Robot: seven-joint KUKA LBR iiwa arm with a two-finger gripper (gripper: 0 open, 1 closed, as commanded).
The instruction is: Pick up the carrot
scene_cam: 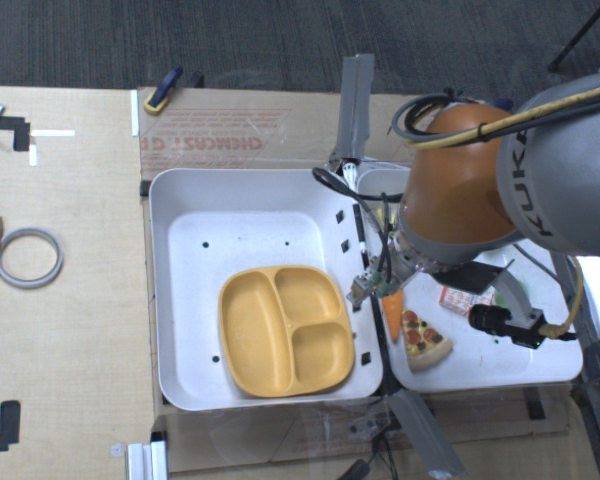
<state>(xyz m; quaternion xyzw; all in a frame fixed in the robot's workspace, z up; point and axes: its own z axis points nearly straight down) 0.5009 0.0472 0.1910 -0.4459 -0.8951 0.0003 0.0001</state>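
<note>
**Carrot lies under the end effector in the right bin**

Looming largest is the grey arm (570, 158) with its orange band (460, 183), reaching in over the right bin (555, 368). Below it the end effector (372, 286) sits at the carrot's top end; whether it grips cannot be told. That carrot (392, 313) lies beside a pizza slice (423, 336). A yellow divided plate (285, 328) rests in the left bin (180, 268).
</note>
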